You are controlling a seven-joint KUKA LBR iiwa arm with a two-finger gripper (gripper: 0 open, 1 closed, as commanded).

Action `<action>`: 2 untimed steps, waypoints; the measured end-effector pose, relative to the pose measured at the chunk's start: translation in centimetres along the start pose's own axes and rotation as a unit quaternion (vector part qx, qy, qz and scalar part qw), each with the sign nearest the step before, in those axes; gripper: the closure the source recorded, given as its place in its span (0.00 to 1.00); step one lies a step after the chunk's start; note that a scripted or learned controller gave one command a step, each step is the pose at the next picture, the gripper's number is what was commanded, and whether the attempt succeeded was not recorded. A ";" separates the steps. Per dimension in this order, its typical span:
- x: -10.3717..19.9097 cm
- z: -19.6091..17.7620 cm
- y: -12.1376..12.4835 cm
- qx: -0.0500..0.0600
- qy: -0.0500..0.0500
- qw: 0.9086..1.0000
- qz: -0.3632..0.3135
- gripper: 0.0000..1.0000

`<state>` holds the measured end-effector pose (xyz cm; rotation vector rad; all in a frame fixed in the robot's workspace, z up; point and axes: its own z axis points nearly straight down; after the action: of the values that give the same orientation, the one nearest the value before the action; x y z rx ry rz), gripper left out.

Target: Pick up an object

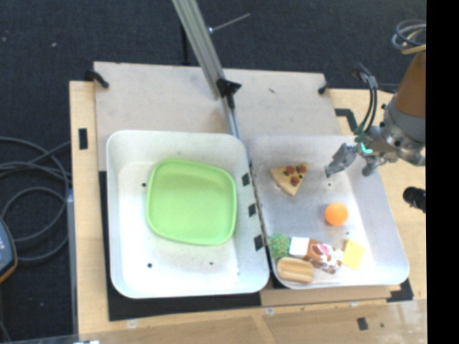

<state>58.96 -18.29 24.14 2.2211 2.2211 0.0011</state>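
Camera view looked down at a slant on the bench [86, 192] and its two shallow white bins. Nearest, along the right bin's [387, 221] front edge at about six o'clock of that bin, a cluster of toy foods lay close together: a tan bread roll [295, 269] at the very front, a green leafy piece [279, 246] just behind it at its ten o'clock, a white block [299, 246] beside the green piece, a red-and-white item [323, 256] touching the roll's right end, and a yellow wedge [353, 254] at the cluster's three o'clock. Farther back, an orange ball [336, 214] sat alone near the bin's middle, apart from everything else. Beyond it, at roughly eleven o'clock from the ball, a pizza slice [290, 178] with red toppings lay with its tip pointing toward the front. In the left bin [122, 156], a light green square plate [192, 202] rested flat near the centre. At the right bin's far right corner, about one o'clock from the ball, the gripper [355, 160] hung with its two fingers spread apart and nothing between them, well clear of the ball and the pizza slice. Behind both bins, a grey metal rail [197, 38] ran diagonally toward the far edge.
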 end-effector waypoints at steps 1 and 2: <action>0.0 0.0 0.0 0.000 0.000 1.000 0.000 0.00; 0.5 5.0 0.8 0.002 0.000 1.000 0.000 0.00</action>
<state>59.73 -17.78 19.19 2.2227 2.2233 -0.0029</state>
